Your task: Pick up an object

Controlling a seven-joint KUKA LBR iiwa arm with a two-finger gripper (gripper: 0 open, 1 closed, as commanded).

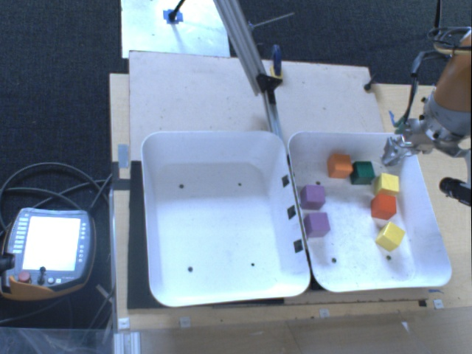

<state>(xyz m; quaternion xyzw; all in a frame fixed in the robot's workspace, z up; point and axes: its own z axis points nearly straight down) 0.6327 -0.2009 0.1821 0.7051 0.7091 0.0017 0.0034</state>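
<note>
Seven small blocks sit loose on the floor of the right bin, scattered rather than stacked, which suits a picking routine: each one has some free space on at least one side. The left bin stands beside it, the two rims touching along the middle. The arm reaches in over the right bin's far right corner, and the gripper hangs near the rim there, pointing down and slightly inward; whether it is apart or together cannot be told at this size and angle, and nothing is seen held in it. The closest candidates lie just below and to the left of it: a yellow block almost directly beneath, a green block just beside that, and an orange block touching or nearly touching the green one. A red-orange block and a second yellow block lie nearer the front, while two purple blocks sit well apart by the dividing wall. Judging by position, the upper yellow block looks the likeliest target, though its green neighbour may crowd the approach
</note>
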